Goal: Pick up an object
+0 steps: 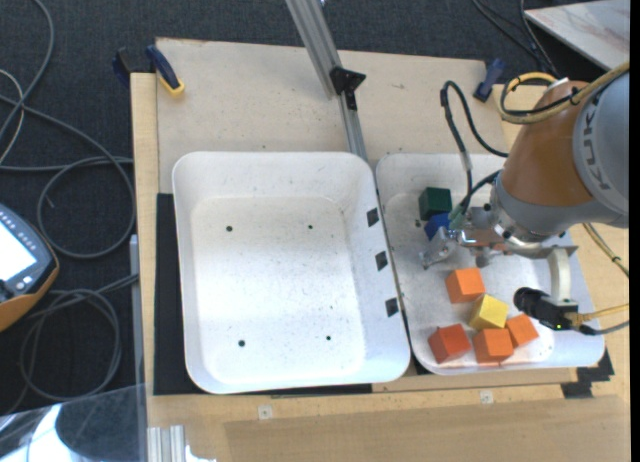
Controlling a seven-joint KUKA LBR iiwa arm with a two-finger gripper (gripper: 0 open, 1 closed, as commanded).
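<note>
Arm, grey with a wide orange band (545,165), enters from the right edge of the frame and reaches over the right-hand shallow white plastic bin (400,250). Two-finger metal gripper (437,250) sits low over the upper-middle part of that bin; cannot tell from this angle whether it is clenched or released, and nothing is visibly between its tips.

Dark green cube (435,199) lies just above the gripper, with a small blue block (437,222) directly beneath it, touching or nearly touching the gripper body. Orange cube (465,284) lies just below and right of the gripper tips, apart from them.

Lower right of the bin: yellow cube (490,312), with three more orange blocks clustered around it, at lower left (450,342), below (492,346) and right (522,330).

Left-hand white bin (185,250) occupies frame centre-left. Metal pole (315,30) slants down from top centre to the gap between the bins. Black cables (60,180) trail over the dark floor at left.
</note>
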